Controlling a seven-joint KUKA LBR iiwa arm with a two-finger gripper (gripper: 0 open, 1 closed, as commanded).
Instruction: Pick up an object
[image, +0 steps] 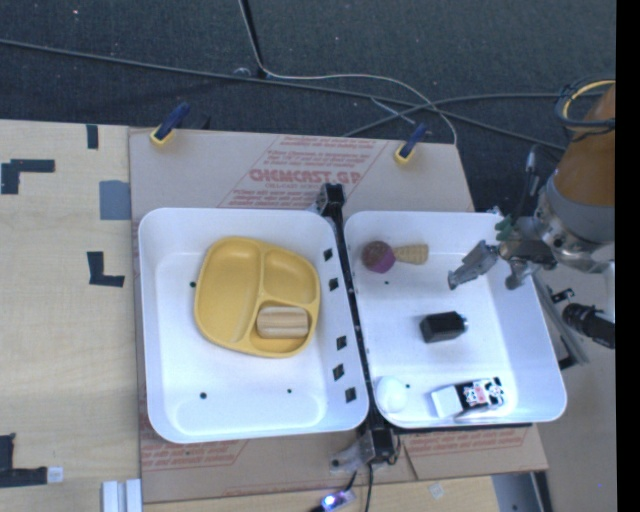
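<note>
The gripper (492, 266) hung spread and empty over the right bin (520, 340), near a small, dark, boxy block (442, 326) lying flat below.

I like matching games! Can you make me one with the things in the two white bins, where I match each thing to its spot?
Things:
1. yellow plate
2. bread roll
3. black block
4. ice cream cone toy

Places:
A. middle of the right bin
B. in a compartment of the plate
C. far end of the right bin
D. in the left bin

Pairs: 1-D, 2-B, 3-A, 4-C
</note>
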